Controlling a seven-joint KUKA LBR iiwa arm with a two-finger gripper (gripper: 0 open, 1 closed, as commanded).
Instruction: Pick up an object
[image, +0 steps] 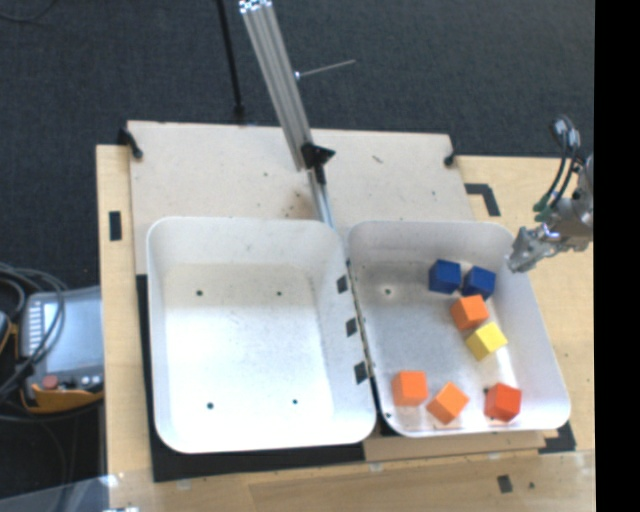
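Seven small cubes lie in the right bin (520, 300); the nearest, a blue cube (480, 281), sits just left and below the gripper (527, 250) at the bin's upper right rim; I cannot tell the jaws' state.

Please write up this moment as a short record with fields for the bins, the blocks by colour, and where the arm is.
bins: two shallow white bins side by side, left white bin, right white bin
blocks: seven small cubes, all in the right bin
blue: two, touching, blue cube and blue cube
orange: three, orange cube, orange cube, orange cube
yellow: one, yellow cube
red: one, red cube
arm: gripper over the right bin's far right rim, holding nothing visible
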